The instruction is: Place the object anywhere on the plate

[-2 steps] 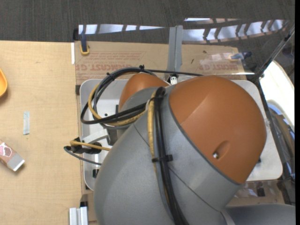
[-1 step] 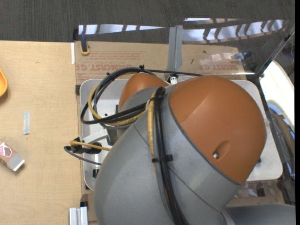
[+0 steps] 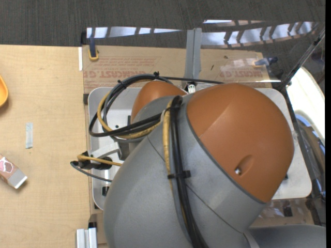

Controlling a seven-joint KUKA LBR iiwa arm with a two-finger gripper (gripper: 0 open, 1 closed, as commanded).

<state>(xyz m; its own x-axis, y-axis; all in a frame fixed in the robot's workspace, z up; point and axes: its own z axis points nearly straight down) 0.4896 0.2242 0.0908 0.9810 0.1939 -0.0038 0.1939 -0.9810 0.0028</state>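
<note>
My arm (image 3: pixel 207 180) fills the middle of the camera view, a grey body with two orange domes (image 3: pixel 238 133). It hangs over both white bins and covers most of their floors. The left bin's rim (image 3: pixel 92 107) and a strip of its floor (image 3: pixel 121 107) show beside the arm. A piece of the right bin (image 3: pixel 297 182) shows at the far right. Whatever lies under the arm is hidden from me.
Black and yellow cables (image 3: pixel 111 120) loop off the arm over the left bin. Brown cardboard (image 3: pixel 150 63) and a grey post (image 3: pixel 193 50) stand behind the bins. On the wooden bench (image 3: pixel 46 200) lie a small grey strip (image 3: pixel 29 136) and a red-and-white packet (image 3: pixel 11 172).
</note>
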